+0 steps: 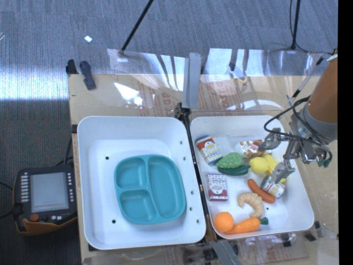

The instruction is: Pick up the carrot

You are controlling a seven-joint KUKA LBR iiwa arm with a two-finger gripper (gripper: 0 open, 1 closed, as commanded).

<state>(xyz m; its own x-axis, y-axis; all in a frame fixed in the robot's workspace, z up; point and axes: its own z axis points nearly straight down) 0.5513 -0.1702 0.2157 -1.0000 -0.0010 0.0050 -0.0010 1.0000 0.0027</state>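
Camera view: I see the carrot (243, 226) at the right bin's (300, 217) near edge, long axis roughly left-right, green tip right, touching the orange (223, 222). My gripper (274, 176) hangs above the sausage (261, 191) and the lemon (263, 164). It looks spread and holding nothing, though the fingers blur into clutter. So the carrot lies nearer the camera and leftward; I'd need to travel there and turn the wrist across it.
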